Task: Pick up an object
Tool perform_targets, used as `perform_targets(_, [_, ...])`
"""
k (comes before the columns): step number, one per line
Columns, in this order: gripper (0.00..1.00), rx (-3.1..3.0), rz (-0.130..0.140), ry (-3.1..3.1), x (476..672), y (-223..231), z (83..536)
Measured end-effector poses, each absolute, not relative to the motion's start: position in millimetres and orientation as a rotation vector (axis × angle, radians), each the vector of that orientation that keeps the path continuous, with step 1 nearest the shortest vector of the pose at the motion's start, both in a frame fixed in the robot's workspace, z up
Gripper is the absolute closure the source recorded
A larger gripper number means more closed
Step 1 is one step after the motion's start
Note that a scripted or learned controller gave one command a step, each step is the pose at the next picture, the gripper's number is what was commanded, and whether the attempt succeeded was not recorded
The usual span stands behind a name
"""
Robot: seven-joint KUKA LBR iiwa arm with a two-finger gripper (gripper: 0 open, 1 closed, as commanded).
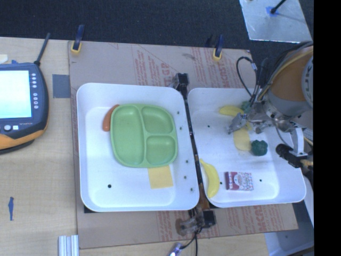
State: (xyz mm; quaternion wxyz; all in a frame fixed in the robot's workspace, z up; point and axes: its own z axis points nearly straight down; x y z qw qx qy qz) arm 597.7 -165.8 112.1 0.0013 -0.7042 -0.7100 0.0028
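Note:
My gripper [246, 122] hangs low over the upper middle of the right bin [266, 193], on the grey arm that comes in from the right. Just above and left of it lies a small yellow piece [229, 110]. A pale yellow piece [242, 140] lies right under it, with a dark green lump [259, 148] beside that. Whether the gripper touches any of them I cannot tell. A banana [211, 178] rests along the bin's left wall, and a red and white packet [238, 181] lies near the front.
The left bin [85, 143] holds a green divided plate [144, 135], an orange object [108, 118] tucked under the plate's left edge, and a yellow square slice [160, 177]. A control tablet [18, 103] sits at the bench's far left.

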Motion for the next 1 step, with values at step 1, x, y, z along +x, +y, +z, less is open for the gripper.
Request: perform_targets(1, [0.00, -2.220, 0.001, -2.223, 629.3, -212.3, 182.5])
